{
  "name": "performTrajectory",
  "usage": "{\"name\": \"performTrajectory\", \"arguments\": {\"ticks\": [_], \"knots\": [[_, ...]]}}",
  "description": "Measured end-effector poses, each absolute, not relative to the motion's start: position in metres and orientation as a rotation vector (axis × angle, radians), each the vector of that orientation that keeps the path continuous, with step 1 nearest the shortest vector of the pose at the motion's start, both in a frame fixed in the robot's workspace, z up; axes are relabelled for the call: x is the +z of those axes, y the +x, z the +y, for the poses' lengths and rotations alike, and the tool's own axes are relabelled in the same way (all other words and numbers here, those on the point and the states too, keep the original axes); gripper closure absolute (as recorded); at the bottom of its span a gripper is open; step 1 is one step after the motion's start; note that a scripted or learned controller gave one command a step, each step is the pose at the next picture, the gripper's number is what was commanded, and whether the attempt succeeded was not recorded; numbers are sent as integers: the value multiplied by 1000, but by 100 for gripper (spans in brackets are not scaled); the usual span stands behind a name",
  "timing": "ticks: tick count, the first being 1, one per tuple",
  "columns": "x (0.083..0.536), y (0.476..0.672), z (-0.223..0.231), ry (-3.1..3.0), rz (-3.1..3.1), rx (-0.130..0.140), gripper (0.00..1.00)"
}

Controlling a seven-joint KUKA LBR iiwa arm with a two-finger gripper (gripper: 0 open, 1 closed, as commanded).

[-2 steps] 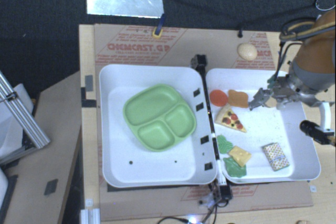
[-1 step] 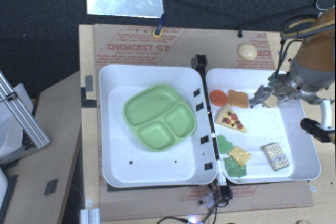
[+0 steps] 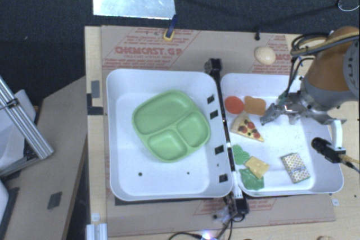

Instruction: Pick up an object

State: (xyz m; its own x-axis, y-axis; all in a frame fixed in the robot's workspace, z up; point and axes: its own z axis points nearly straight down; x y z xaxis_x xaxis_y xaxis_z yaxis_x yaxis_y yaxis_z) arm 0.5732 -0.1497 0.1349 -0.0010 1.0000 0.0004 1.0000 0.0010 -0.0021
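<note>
Objects: several toy foods in right bin, none lifted yet; lying flat on bin floor.
Nearest candidates: orange-brown block, just left of gripper; red tomato-like round touching or just beside block, further left.
Pizza slice: below block, near divider between bins.
Lower cluster: green leafy piece w/ yellow cheese-like piece lying on it, near bin's front-left corner.
Patterned packet: front centre-right of bin, apart from rest.
Left bin: holds green sectioned plate; not involved.
Off-bin: pale egg-like ball on worktop behind right bin.
Gripper: low over right bin, upper middle, tips aimed left toward block; arm reaching in from right w/ orange band above wrist.
Fingers: look slightly apart, nothing between them; dark + small, so approx read.
Step in hand: approach/descent, pre-grasp. No contact w/ any object visible.
Progress: early; pick not begun.
Next move needs: small shift left + down to straddle block, then close. Alt: drop toward pizza slice, but flat, so harder to pinch.
Risk: block + tomato close together, could nudge one while closing on other; flat items may slip out.
</note>
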Motion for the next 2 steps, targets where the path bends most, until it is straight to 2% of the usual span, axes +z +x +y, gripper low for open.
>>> {"name": "performTrajectory", "arguments": {"ticks": [1, 2], "knots": [[87, 576, -149, -2224, -2224, -7, 0], [99, 577, -150, -2227, -2229, -8, 100]]}}
